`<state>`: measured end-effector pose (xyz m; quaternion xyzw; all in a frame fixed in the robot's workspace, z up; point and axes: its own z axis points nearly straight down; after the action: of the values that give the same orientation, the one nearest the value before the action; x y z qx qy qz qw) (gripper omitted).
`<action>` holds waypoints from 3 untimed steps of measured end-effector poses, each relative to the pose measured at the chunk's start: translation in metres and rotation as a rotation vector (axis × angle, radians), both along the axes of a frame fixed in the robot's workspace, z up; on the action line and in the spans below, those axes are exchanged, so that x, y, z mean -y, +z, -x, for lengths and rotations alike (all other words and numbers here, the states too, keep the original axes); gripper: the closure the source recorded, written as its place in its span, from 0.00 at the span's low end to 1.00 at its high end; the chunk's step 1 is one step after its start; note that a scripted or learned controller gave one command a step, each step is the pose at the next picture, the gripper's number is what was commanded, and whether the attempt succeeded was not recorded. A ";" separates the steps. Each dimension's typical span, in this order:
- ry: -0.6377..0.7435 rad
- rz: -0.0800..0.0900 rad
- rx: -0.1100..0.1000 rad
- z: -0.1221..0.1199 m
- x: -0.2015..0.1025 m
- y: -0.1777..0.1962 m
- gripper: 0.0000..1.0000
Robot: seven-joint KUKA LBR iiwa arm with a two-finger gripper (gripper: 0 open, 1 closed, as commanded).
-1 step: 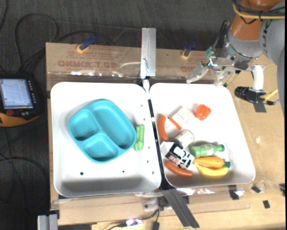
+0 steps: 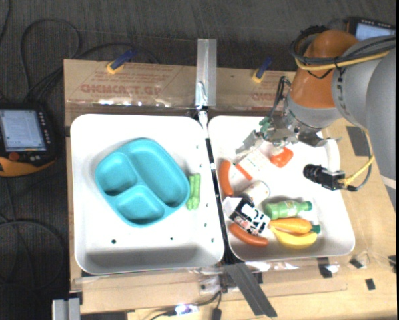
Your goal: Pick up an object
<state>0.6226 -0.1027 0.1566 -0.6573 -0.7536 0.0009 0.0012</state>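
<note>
Surface (image 2: 359, 272): pale wooden top bearing two shallow white bins side by side, with brown cardboard (image 2: 139, 85) taped along the far edge
Room: dark carpeted floor with loose black cables; one handheld control pendant (image 2: 18, 139) lies on the floor at the left
Left bin (image 2: 92, 245): one blue divided plate (image 2: 141, 181) with three compartments, and one small green vegetable-like piece (image 2: 194, 191) just beside the plate's right edge, against the bin wall
Right bin (image 2: 339, 239): a cluster of toy foods at the near side, namely one green bottle (image 2: 287, 209), one yellow banana (image 2: 296, 237), one orange carrot-like piece (image 2: 294, 226), one red-orange sausage shape (image 2: 247, 236), one black-and-white packet (image 2: 250, 217); further back one orange tube (image 2: 226, 177), one white box (image 2: 252, 163) and one orange-red piece (image 2: 280, 156)
Arm: one, grey with an orange band, reaching in from the right over the far part of the right bin
End effector (image 2: 274, 133): just above the white box and orange-red piece; cannot tell how its grip stands
</note>
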 end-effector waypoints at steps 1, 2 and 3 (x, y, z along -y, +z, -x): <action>0.209 0.001 0.003 -0.007 -0.016 0.027 0.00; 0.325 -0.002 0.003 0.043 0.010 -0.063 0.00; 0.325 -0.004 0.006 0.042 0.008 -0.054 1.00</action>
<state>0.5802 -0.1109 0.1028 -0.5267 -0.8500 -0.0024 0.0003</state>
